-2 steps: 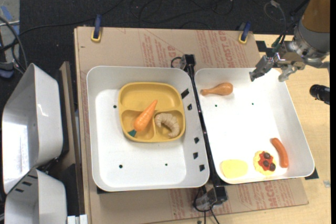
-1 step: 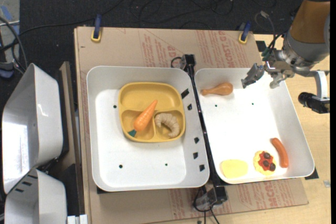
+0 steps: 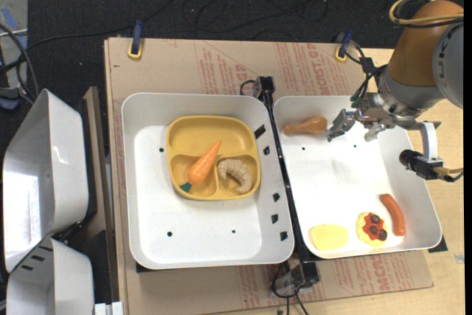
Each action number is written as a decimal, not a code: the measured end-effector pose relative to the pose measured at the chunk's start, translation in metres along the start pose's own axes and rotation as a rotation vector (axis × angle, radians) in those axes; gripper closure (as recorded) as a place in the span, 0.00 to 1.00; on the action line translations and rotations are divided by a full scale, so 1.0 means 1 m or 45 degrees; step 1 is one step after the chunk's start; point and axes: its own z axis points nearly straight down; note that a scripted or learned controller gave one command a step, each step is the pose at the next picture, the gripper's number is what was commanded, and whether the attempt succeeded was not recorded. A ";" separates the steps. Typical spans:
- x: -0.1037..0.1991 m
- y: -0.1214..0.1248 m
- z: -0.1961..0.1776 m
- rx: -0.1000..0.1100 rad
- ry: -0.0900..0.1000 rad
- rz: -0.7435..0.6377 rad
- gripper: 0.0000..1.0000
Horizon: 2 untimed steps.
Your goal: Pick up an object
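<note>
the pincer (image 3: 356,126) hung over the far part of the right bin (image 3: 346,192), its two fingers (image 3: 339,126) spread apart with nothing between them. the arm (image 3: 424,48), grey with an orange band, reached in from the right side of the view and met the pincer from behind and above.

just to the left of the pincer, close to one fingertip but not gripped, lay a chicken drumstick (image 3: 306,127) on the bin floor, its thin end pointing away from the pincer. whether the fingertip touched it could not be told.

well below the pincer, along the near edge of the same bin, lay a yellow disc (image 3: 328,236), a small pizza (image 3: 372,226) just beside it, and a sausage (image 3: 393,213) to the right of the pizza.

far to the left of the pincer, past the divider between the bins, the left bin (image 3: 147,181) held a yellow divided plate (image 3: 210,129). a carrot (image 3: 204,162) lay tilted across the plate's ridge, and a shrimp (image 3: 236,174) lay in the plate's lower right compartment, just beside the carrot.

both bins rested on a cardboard-covered worktop (image 3: 206,66).
</note>
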 end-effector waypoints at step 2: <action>0.003 -0.005 0.032 -0.009 -0.002 0.000 1.00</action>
